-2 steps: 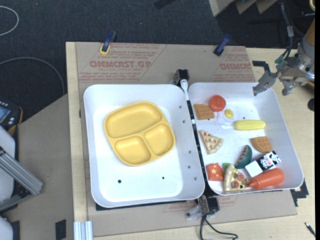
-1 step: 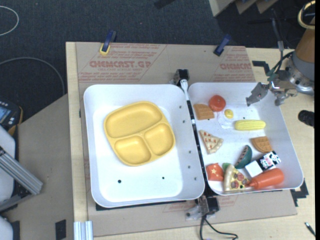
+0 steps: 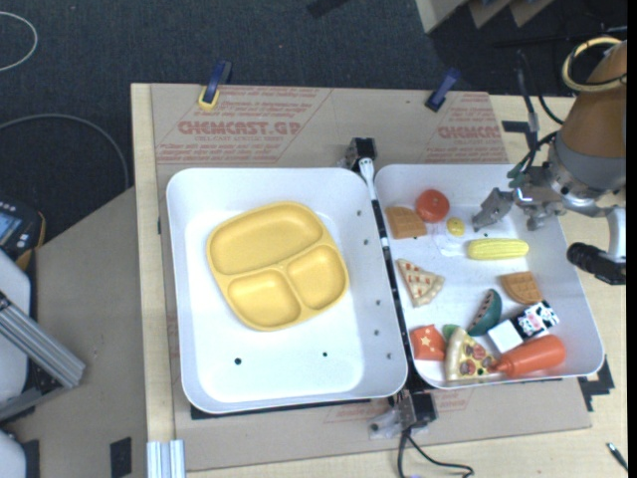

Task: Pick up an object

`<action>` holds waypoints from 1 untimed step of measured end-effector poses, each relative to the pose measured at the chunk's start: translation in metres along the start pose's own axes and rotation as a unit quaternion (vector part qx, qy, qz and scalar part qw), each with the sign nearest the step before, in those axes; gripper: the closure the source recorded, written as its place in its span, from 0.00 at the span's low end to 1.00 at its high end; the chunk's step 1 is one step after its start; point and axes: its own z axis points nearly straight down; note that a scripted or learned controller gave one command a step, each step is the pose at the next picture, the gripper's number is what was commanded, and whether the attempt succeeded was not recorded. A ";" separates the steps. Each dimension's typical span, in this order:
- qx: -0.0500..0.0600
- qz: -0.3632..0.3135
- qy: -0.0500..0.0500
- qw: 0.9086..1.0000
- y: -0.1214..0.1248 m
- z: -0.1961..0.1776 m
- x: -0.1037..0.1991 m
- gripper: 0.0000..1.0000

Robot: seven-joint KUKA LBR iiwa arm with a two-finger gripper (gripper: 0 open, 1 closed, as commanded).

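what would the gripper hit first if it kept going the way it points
Probably the small yellow piece, then the tomato; the gripper points left across the right bin. Its height is unclear, so it might pass over them.

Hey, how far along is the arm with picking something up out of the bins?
Nothing looks done yet: the toy food lies in the right bin, and the yellow divided plate sits in the left bin. In hand: the claw hovers at the right bin's upper part, just above the corn cob, with nothing between its fingers. Left: lowering, gripping one item, lifting it.
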 end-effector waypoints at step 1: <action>0.000 0.000 0.000 1.000 -0.001 0.053 0.001 0.00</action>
